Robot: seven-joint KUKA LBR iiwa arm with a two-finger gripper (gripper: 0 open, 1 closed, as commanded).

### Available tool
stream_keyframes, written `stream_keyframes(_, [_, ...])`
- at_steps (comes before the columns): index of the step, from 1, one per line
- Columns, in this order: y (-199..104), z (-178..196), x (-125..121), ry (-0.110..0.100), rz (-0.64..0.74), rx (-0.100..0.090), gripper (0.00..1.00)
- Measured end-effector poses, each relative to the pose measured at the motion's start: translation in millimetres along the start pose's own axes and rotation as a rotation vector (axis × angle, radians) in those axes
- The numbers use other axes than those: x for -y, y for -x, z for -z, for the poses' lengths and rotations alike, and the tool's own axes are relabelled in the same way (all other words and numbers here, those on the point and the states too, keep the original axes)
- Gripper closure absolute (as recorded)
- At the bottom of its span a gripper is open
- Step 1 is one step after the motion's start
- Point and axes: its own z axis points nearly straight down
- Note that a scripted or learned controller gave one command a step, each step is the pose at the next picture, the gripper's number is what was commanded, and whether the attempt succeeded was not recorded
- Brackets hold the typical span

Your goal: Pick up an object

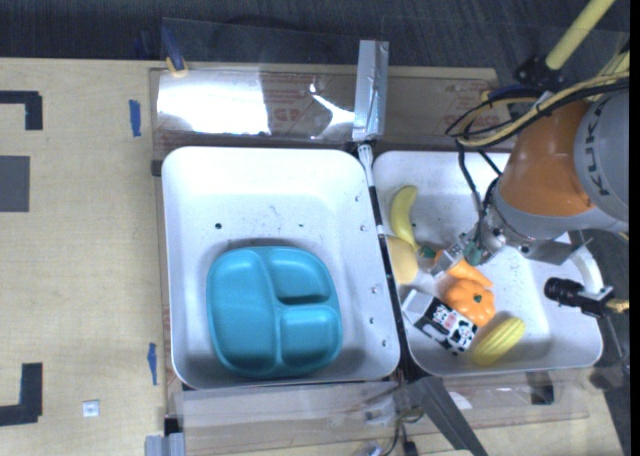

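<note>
Over the right bin (pixel 560 339), claw (pixel 468 249) low among crowded items, just above the orange pumpkin (pixel 470 296); grip state impossible to tell. Banana (pixel 401 214), lemon (pixel 497 339) and black-and-white box (pixel 446 325) close by: likely to nudge neighbours, slip off rounded skin, or close on nothing.

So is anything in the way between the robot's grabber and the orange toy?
Nothing visible blocks it. The gripper hangs right at the upper left of the orange toy in the right bin. The banana and black-and-white box lie beside it, not between.
</note>
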Motion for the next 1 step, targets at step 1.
stream_keyframes(1, [-36.2, 132.7, -54.7, -0.007, -0.104, -0.008, 1.0])
